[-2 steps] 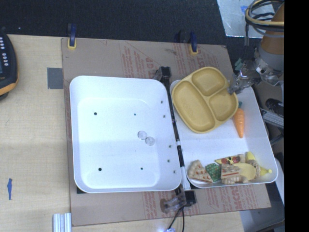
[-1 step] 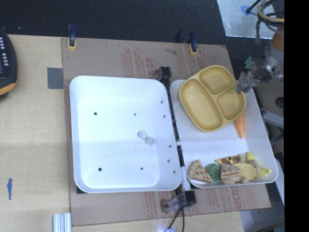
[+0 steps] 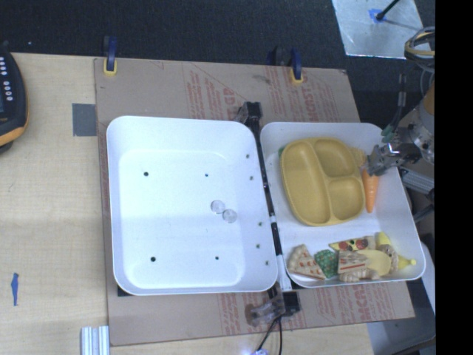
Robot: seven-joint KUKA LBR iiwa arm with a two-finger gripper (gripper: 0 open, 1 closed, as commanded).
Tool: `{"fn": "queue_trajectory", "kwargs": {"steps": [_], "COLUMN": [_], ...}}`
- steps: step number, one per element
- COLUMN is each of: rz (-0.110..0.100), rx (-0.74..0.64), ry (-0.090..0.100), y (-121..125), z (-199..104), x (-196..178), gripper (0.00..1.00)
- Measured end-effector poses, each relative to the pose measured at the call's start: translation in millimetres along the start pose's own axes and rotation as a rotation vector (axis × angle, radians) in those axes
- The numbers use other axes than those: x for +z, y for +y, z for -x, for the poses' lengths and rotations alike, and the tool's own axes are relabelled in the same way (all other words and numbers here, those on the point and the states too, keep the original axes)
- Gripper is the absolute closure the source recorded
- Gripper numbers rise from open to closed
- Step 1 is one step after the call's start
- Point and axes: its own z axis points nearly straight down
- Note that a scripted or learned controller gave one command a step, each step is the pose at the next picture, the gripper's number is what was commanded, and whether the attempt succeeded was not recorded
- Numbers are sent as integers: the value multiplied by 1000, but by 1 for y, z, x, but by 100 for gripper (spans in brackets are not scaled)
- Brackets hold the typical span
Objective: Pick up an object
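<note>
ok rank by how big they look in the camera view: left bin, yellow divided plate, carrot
1. left bin
2. yellow divided plate
3. carrot, the smallest by far, beside the plate's right edge

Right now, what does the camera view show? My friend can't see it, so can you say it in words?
The robot's gripper sits at the right bin's far right edge, just above an orange carrot lying beside a yellow divided tray. Small toy foods crowd that bin's front, and the left bin has two small clear pieces.
</note>
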Motion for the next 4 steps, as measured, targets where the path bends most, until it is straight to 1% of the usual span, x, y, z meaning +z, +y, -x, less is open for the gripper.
{"fn": "queue_trajectory", "kwargs": {"steps": [1,2,3,4], "rz": [16,4,4,5], "rx": [-5,-6,-6,-7], "ry": [-4,-1,-1,-1], "y": [66,69,69,70], "z": [0,-1,-1,-1], "x": [-33,-3,25,29], "gripper": [100,100,100,100]}}
